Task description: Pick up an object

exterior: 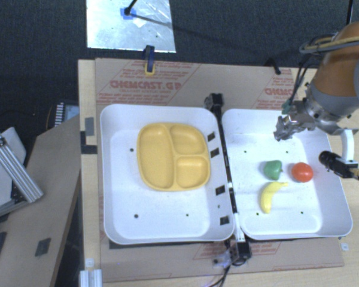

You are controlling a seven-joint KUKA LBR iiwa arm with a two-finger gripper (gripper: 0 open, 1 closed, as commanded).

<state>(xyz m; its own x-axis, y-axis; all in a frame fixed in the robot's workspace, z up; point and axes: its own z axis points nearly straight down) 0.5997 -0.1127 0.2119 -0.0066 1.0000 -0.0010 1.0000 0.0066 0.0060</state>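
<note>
Banana (270, 195) lies nearest the front rim of the right bin (329, 226): a small yellow toy, smooth and plastic-looking, curved, its long axis running from the lower left up toward the right. Taking that banana as the landmark, a green pepper-like toy (273, 169) sits just behind it, glossy and lumpy, close to its upper tip though I cannot tell whether they touch. Behind and to the right of the banana rests a round orange-red tomato-like toy (302, 172), shiny, with a small gap between it and the green piece.

Farther back again from the banana, and a little to its right, hangs the pincer (282, 131), a dark metallic cluster under the grey wrist with its orange band. Nothing shows between its tips, and whether they are spread or closed I cannot tell at this size. All three toys lie nearer the camera than the pincer, the green one the closest to it, so in my judgement a short travel toward the front rim and a descent would put it over that piece.

Well to the left of the banana, in the left bin (116, 214), lies a yellow divided plate (172, 156) with three matte compartments. Both bins stand on the desk (185, 76), covered with brown printed board.
</note>
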